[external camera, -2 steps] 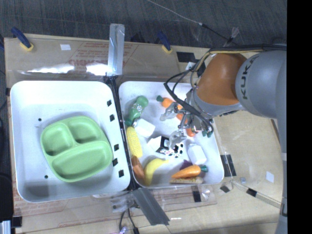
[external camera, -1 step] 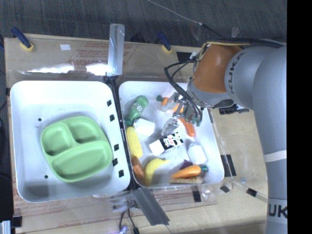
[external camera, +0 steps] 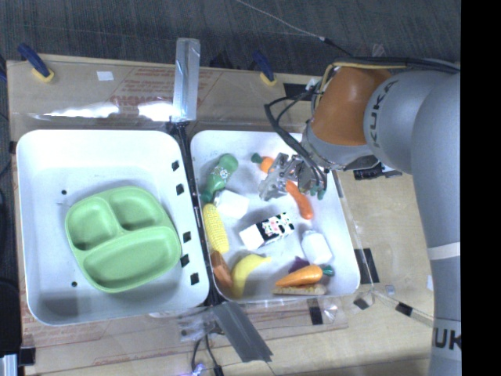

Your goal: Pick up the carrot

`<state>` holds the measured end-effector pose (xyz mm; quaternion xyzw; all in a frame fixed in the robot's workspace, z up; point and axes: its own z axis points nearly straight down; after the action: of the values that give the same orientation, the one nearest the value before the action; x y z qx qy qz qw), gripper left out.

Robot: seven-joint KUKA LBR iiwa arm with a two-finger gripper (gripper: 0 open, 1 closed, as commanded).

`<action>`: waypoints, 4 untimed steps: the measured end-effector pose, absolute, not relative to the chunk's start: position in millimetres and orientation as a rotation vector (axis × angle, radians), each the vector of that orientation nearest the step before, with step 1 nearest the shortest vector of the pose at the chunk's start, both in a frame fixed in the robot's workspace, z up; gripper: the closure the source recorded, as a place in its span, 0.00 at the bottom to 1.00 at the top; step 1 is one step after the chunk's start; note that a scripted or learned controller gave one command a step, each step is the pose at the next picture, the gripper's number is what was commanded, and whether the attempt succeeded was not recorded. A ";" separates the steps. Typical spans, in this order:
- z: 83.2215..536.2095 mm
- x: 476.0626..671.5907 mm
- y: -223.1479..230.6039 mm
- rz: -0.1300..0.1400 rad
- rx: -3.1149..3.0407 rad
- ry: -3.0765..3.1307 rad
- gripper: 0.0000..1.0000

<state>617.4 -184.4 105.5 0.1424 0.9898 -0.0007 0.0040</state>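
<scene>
A green divided plate [external camera: 121, 237] lies in my left bin [external camera: 31, 210]. In the right bin [external camera: 344, 241], my pincer [external camera: 291, 177] sits over a carrot [external camera: 300, 198] that lies slantwise below it; I cannot tell how far it is open. Another carrot [external camera: 301, 275] lies near the front wall.

Gripper [external camera: 291, 180] fingers blurred, carrot [external camera: 300, 197] partly hidden, maybe btwn them
</scene>
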 end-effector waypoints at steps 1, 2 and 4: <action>111.1 542.1 -166.1 0.001 0.788 3.044 1.00; 92.9 587.7 -190.6 -0.001 0.508 3.097 1.00; 104.2 589.6 -188.9 -0.002 0.496 3.096 1.00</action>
<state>589.6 -188.9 104.2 0.1582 0.9874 -0.0007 0.0032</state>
